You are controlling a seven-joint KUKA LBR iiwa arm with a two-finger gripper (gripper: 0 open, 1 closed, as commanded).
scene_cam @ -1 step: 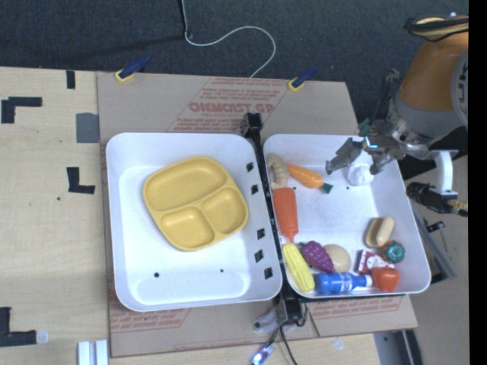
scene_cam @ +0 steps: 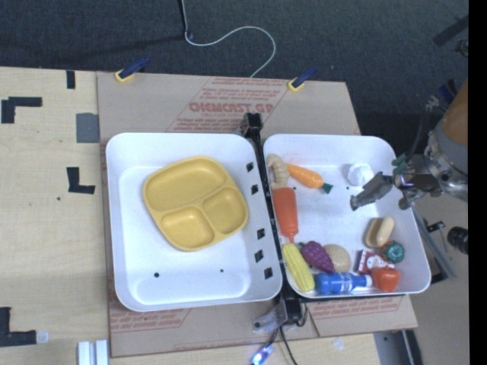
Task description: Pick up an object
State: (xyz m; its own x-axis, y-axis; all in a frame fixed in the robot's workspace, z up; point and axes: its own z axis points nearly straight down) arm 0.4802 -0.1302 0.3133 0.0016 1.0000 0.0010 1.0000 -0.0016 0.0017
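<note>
The right bin [scene_cam: 335,144] holds several toy foods: an orange carrot [scene_cam: 304,176], a red sausage [scene_cam: 286,211], a yellow corn cob [scene_cam: 297,267], a purple piece [scene_cam: 317,255], a blue bottle [scene_cam: 340,283], a tan bun [scene_cam: 379,232], a red tomato [scene_cam: 386,278] and a small white cup [scene_cam: 356,173]. My gripper [scene_cam: 383,196] hangs over the bin's right side, above and just left of the bun. Its fingers [scene_cam: 367,192] are spread open, and nothing sits between them.
The left bin [scene_cam: 129,280] carries a yellow divided plate [scene_cam: 196,201]. A black clip row [scene_cam: 262,219] runs along the wall between the bins. A white cable [scene_cam: 228,36] loops behind the cardboard sheet at the back.
</note>
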